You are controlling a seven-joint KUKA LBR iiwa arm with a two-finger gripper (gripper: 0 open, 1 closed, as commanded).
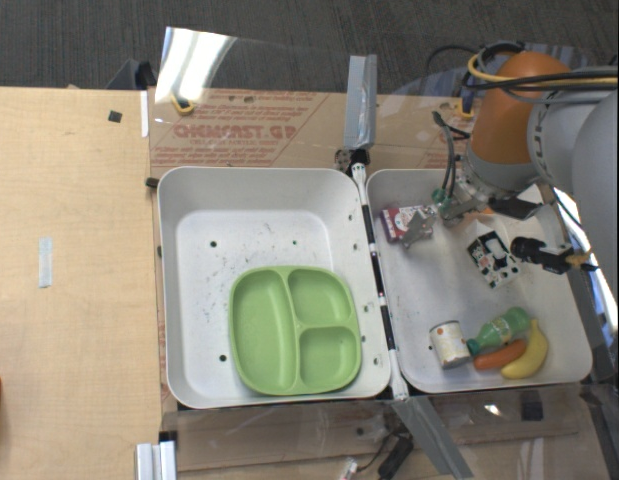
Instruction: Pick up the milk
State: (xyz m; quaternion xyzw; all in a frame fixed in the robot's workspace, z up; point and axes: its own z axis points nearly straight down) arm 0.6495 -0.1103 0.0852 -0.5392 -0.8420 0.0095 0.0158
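The milk looks to be the small maroon-and-white carton, lying at the far left of the right bin, close to the wall between the bins. My gripper is low in that bin, right against the carton's right end. The grey arm with its orange band reaches down to it from the upper right. The carton rests on the bin floor. Whether anything is gripped is unclear from this angle.
A black-and-white patterned box lies right of the gripper. At the bin's near side sit a small can, a green bottle, a carrot and a banana. The left bin holds a green divided plate.
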